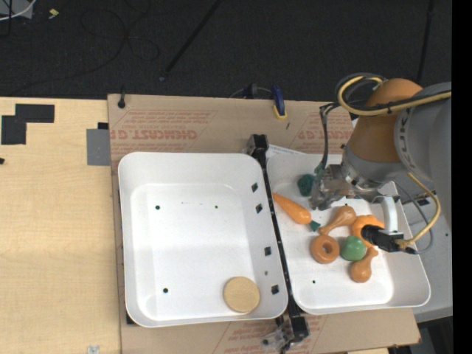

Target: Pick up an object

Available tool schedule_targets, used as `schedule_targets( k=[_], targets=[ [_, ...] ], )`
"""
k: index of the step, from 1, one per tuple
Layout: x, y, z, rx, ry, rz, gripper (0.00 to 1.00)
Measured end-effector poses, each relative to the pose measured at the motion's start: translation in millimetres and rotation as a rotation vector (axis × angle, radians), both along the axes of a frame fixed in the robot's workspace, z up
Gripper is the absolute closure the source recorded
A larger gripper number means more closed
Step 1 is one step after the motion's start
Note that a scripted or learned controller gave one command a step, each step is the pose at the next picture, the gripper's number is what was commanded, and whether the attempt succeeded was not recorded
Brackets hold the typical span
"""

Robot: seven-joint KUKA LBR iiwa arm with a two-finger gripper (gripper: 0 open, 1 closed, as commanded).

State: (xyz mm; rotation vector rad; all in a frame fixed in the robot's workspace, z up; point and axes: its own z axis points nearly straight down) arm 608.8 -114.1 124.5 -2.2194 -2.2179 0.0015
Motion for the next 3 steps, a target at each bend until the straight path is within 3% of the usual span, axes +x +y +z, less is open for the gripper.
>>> schedule_targets(
  k=[1,2,3],
  targets=[
    [-57,-1,-6,0.0,0.005,-0.001,1.0],
    [-29,84,67,0.001,-0.008,0.01,1.0],
    [-31,79,63,-0.002,0.0,0.001,0.0]
  ],
)
